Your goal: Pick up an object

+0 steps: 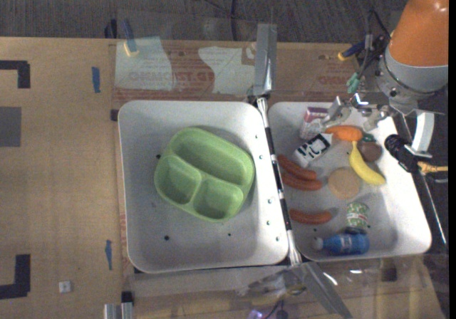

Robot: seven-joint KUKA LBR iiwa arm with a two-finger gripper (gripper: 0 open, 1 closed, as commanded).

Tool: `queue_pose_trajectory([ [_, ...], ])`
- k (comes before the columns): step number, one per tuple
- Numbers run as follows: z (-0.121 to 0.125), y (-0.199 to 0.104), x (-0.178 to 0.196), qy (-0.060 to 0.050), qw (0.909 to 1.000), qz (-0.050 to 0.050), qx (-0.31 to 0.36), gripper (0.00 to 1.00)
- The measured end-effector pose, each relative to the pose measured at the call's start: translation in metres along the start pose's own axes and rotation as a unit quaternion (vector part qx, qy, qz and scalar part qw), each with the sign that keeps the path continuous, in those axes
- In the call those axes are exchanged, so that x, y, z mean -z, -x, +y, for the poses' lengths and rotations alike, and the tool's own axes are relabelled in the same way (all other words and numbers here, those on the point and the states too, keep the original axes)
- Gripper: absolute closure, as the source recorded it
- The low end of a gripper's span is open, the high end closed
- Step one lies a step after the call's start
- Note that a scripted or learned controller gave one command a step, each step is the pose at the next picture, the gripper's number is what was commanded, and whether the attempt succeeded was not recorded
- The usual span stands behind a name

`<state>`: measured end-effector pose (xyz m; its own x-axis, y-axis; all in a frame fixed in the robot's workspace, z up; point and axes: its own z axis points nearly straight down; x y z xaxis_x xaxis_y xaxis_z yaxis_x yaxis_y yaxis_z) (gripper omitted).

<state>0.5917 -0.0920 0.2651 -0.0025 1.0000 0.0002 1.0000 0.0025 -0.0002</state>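
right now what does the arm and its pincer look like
The arm shows a rounded orange shell above a pale grey wrist ring. Thin cables, some green-tipped, run down beside it, and a yellow cable loops behind. The pincer is small, metallic silver-grey with dark fittings.

I see a pale green divided tray (204, 174) in the white left bin (142, 225). In the white right bin (406, 236): a yellow banana (365, 166), an orange carrot (345, 132), reddish-brown sausages (299, 172), a blue bottle (345, 243), and what looks like a tan disc (345, 183). The counter (57, 168) is light tan.
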Motion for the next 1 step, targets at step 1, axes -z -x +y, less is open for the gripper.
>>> queue_pose_trajectory([
  [1, 0.0030, -0.0306, -0.0034, 0.000, 0.9826, 0.000, -0.186, 0.00],
])
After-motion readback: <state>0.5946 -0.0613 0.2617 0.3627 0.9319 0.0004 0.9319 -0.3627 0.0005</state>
